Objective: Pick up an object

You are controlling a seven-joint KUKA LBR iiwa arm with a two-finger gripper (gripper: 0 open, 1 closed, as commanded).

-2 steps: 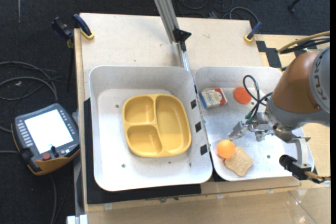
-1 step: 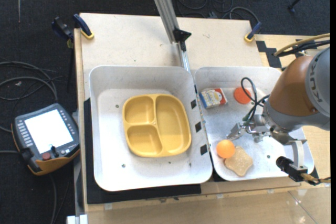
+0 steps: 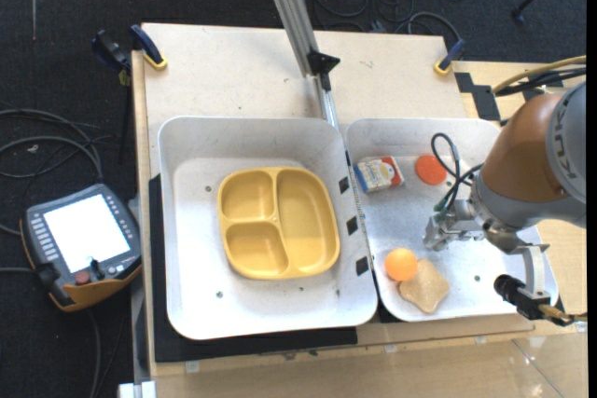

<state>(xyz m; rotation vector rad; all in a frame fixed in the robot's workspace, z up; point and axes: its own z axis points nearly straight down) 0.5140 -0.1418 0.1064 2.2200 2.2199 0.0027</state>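
In the right-hand shallow white bin, a flat tan cookie-shaped piece lay nearest the camera, with a small round orange ball touching its far-left edge. Just beyond them the grey arm's claw hung low over the bin floor, close to the ball but apart from it, and nothing could be seen between its fingers; whether they stood wide or narrow could not be told from this angle. The moment looked like the approach stage of the pick, with no object yet taken. A next move would likely call for settling over one target, the ball being closest, and closing squarely on it. Farther back sat a small white-and-red carton and a flat orange-red disc. In the left bin on the pale wooden tabletop rested a yellow three-compartment plastic plate.
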